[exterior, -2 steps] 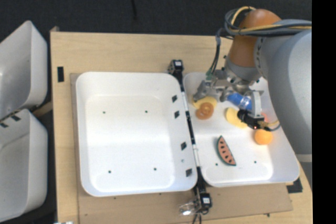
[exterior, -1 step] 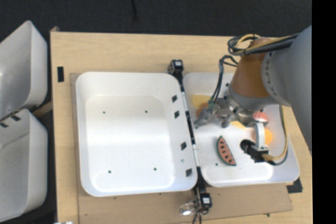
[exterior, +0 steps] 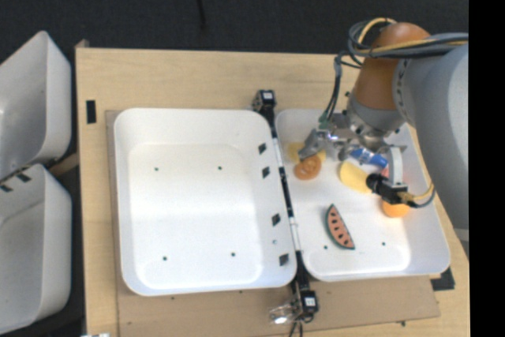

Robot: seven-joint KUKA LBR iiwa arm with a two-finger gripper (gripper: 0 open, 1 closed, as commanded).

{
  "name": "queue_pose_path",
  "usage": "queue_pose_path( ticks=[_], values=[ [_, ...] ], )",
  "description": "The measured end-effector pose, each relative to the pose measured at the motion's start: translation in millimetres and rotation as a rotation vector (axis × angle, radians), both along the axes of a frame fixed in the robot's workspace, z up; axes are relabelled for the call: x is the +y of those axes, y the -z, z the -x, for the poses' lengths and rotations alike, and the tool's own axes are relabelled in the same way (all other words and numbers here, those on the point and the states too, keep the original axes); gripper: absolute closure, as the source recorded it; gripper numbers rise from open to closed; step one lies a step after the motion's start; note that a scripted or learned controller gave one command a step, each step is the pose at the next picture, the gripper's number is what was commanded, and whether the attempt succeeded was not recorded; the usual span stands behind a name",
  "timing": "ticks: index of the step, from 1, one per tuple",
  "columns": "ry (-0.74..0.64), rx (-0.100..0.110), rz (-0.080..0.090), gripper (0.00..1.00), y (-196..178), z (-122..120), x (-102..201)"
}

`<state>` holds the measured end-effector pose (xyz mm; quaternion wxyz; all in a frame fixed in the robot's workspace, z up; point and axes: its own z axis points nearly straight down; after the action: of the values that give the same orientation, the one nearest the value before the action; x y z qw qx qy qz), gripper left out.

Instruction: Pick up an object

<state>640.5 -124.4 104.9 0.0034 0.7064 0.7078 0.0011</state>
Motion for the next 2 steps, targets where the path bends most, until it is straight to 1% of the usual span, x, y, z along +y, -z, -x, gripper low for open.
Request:
queue_pose_path(
  ticks=[1, 2],
  values=[
    [-0.003, 0.013, 0.0, 0.0, 3.2, -46.3, 20.9],
    [0.01, 0.013, -0.001, 0.0, 4.0, 52.3, -38.8]
  ],
)
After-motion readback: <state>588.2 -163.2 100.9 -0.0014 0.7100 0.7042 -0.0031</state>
